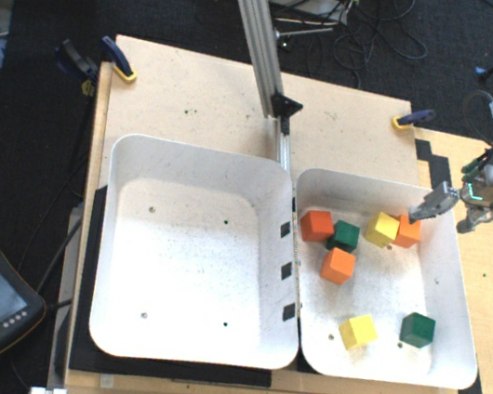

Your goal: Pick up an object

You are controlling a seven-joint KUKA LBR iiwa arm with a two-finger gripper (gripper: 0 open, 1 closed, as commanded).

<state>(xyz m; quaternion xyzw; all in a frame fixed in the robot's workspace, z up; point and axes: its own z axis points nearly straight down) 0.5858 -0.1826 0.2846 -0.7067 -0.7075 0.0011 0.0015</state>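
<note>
Nearest you, a small yellow cube (pixel 357 331) and a dark green cube (pixel 418 329) sit at the front of the right-hand shallow white bin (pixel 458 285) on the counter (pixel 207 100). Farther back you see an orange cube (pixel 337 265), a second green cube (pixel 346 234) and a red-orange cube (pixel 317 224) clustered together. At the rear right, the pincer (pixel 452 209) hangs with its fingers spread apart, one fingertip just beside another orange cube (pixel 408 231) that touches a yellow cube (pixel 382 228).
</note>
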